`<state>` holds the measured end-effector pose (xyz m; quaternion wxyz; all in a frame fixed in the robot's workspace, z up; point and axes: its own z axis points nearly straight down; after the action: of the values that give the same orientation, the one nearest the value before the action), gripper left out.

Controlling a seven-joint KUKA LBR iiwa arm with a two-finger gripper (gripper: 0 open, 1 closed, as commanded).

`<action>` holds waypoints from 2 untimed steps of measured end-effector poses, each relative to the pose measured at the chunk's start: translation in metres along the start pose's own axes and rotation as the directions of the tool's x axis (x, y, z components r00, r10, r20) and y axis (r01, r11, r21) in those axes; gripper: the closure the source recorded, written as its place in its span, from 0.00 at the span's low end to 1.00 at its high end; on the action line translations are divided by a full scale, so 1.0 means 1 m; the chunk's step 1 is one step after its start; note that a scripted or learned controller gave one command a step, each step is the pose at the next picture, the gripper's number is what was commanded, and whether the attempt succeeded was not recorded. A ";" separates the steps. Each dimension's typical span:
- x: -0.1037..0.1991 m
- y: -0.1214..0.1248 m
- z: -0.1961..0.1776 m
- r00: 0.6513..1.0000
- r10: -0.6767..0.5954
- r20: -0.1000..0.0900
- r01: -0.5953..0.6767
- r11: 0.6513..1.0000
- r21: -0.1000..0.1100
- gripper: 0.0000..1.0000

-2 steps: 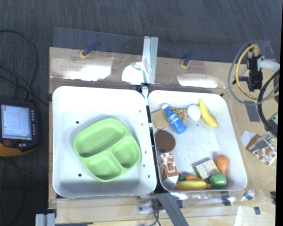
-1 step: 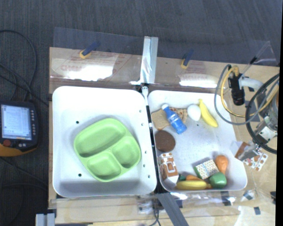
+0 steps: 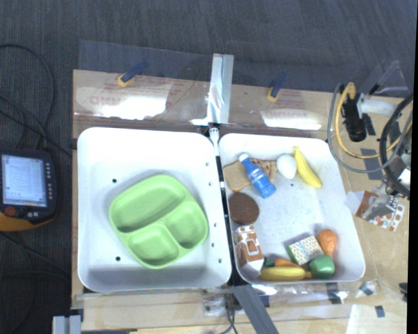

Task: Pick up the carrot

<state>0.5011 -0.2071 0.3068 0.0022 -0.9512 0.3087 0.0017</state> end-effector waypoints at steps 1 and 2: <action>0.046 -0.017 -0.001 0.953 -0.303 0.000 0.303 0.953 0.002 1.00; 0.051 -0.021 0.029 0.909 -0.417 0.000 0.417 0.909 0.002 1.00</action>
<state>0.5545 -0.2196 0.2775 0.0037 -0.9951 0.0984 0.0010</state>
